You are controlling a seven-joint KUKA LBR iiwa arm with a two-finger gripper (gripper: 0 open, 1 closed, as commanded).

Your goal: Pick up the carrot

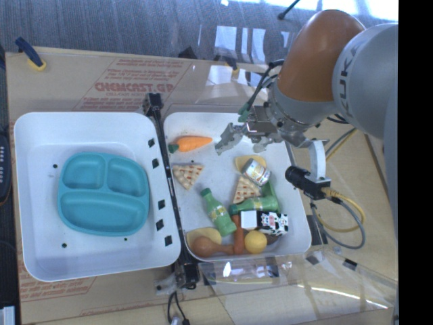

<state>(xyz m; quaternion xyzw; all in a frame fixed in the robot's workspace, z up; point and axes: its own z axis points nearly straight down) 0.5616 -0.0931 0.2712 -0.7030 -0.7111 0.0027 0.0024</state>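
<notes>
One carrot [192,143] lies at the right bin's [295,202] far left corner. The pincer [233,134] hovers just beside it, fingers spread wide, holding nothing.

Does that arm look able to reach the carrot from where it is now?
Probably yes. The carrot lies alone at the far left corner of the right bin, nothing on top of it. The gripper hangs just to its right, with bare floor between them.

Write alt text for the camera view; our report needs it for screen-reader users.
The end effector hangs just right of the carrot in the right bin, among other toy foods. The left bin holds a teal divided plate.
</notes>
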